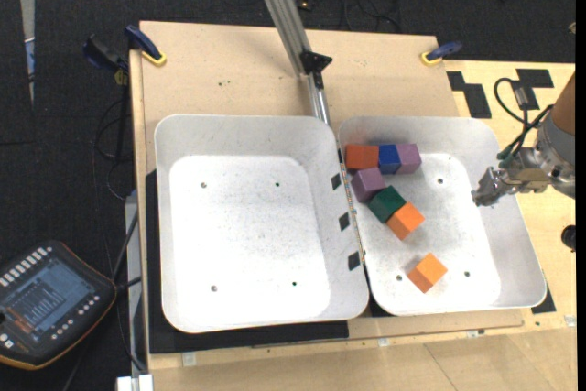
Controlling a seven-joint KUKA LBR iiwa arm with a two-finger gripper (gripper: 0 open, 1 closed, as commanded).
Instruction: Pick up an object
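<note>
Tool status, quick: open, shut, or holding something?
Tool: cannot be told from the camera view; it sits over the right bin's right side, with no block seen in it.

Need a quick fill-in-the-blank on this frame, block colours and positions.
1. All the blocks lie in the ____ bin.
2. The green block touches an ____ block at its lower right.
3. The blue block sits between a red-orange block and a ____ block.
Missing: right; orange; purple
</note>
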